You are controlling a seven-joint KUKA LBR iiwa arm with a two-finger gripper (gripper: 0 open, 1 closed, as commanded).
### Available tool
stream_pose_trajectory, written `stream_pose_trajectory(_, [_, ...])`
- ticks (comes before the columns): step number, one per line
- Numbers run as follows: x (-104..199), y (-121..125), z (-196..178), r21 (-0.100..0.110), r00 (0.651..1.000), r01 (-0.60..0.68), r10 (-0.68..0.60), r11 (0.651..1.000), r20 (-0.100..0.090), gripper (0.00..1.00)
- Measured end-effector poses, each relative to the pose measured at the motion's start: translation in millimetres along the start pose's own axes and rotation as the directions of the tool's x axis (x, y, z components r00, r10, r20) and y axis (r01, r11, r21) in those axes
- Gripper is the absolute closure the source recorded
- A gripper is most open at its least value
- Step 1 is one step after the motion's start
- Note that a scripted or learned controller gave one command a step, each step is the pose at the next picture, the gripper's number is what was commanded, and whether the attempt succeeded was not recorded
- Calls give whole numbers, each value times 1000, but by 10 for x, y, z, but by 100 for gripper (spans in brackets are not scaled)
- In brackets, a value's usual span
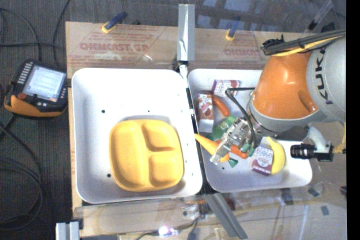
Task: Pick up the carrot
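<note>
Where the table (79, 36) is seen from above, two white bins are counted side by side: a left bin (84, 87) and a right bin (292, 177). One yellow tray (146, 154) with three compartments is lying in the left bin, toward its near edge. In the right bin a cluster of small things is gathered against its left wall: one carrot (207, 143), one banana (277, 157), one small packet with a dark red label (261, 160), two further red-and-white packets (205, 107) toward the bin's far left corner, one orange-red piece (220, 105) beside them, and some green pieces (222, 126) whose number cannot be told. On the table's far edge the faint red lettering "CHEMCAST" can be read on the board; on the arm (287, 93) part of the letters "KUKA" is seen. The writing on the packets is too small to be read.

The carrot is lying at the left wall of the right bin, its pointed end reaching over the rim toward the left bin. The pincer (228, 146) is lowered just to the right of the carrot's thick end, close to or touching it. Whether the pincer is open or closed cannot be told, and nothing is clearly seen gripped in it.

One hand-held control unit (39, 87) is lying on the floor to the left of the table.
</note>
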State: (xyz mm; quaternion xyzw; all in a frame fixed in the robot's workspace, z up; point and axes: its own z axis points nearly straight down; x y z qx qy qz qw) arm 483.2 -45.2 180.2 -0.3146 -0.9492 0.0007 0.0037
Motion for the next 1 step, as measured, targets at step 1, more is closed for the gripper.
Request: stream_pose_trajectory(1, [-187, -64, -2, 0, 951, 308, -308, 951, 1, 100])
